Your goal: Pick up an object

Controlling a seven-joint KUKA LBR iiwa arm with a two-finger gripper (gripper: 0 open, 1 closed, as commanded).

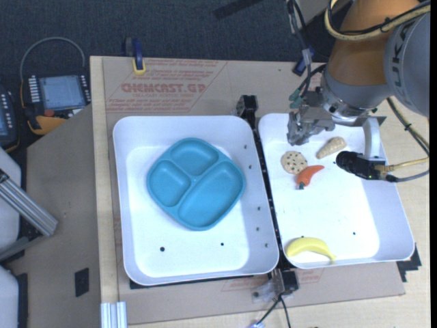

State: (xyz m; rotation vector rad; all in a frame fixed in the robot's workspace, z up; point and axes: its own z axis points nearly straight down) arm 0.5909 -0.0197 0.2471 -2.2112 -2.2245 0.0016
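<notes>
Hovering with its grip state unreadable, the pincer [298, 139] sits just above the cookie [293, 161], near the bread piece [332, 147].

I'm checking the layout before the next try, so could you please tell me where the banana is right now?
The banana lies in the right bin, against its near edge at the left corner, well below the cookie and the chili pepper.

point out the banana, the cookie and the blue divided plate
banana [309, 249], camera view, middle of its curved yellow body
cookie [293, 161], camera view, centre of its speckled face
blue divided plate [196, 183], camera view, ridge where its compartments meet
</notes>
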